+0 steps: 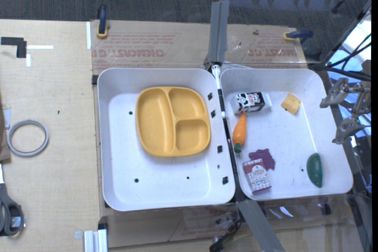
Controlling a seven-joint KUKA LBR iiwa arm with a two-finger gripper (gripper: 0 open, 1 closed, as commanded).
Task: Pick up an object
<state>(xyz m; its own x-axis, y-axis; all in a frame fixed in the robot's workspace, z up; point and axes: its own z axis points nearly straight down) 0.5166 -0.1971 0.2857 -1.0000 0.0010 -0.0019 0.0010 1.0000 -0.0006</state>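
The task is not begun: the gripper (345, 112) waits at the right bin (336, 186) edge, its jaws spread and holding nothing, the carrot (238, 131) untouched

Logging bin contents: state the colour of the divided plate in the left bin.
The three-compartment plastic plate is yellow, seen clearly in the camera view.

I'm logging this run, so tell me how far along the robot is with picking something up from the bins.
Nothing looks picked yet. The gripper sits at the right bin's outer edge with nothing visible between its fingers. The carrot, milk carton, cheese piece, green vegetable, purple item and small box all lie in that bin. Reaching, grasping and lifting remain.
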